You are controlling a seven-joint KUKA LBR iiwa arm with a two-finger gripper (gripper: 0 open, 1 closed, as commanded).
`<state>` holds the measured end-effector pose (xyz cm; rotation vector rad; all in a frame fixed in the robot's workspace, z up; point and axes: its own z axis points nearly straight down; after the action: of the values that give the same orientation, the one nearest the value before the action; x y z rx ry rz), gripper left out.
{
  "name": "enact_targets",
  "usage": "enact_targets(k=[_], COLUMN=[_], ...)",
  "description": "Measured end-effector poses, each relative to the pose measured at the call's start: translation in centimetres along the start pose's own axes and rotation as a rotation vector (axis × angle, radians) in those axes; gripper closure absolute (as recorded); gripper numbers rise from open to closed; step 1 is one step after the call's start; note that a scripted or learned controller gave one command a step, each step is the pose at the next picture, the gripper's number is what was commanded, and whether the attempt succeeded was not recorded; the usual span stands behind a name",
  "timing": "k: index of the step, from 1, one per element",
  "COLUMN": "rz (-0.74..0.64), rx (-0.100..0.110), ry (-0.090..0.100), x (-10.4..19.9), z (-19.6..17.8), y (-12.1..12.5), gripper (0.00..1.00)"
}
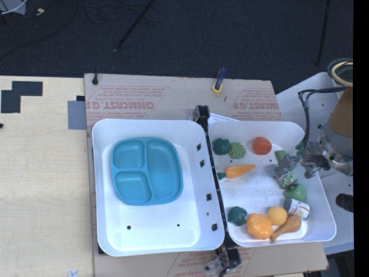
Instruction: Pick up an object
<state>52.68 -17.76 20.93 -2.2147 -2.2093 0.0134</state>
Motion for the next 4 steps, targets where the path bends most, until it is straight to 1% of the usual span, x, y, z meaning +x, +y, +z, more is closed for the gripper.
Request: enact_targets(k=[1, 2, 3, 4], rz=[-0.002, -0.003, -0.003, -0.003], rx=[-0.012, -0.008, -0.008, -0.015], ry=[-0.002, -0.001, 0.0, -0.002], x=[0.0, -0.3, -0.1, 0.1], z=[-0.7, 3.7, 10.1, 12.2], y=[0.3, 0.1, 0.3, 0.5], gripper=[0.0, 0.0, 0.0, 0.0])
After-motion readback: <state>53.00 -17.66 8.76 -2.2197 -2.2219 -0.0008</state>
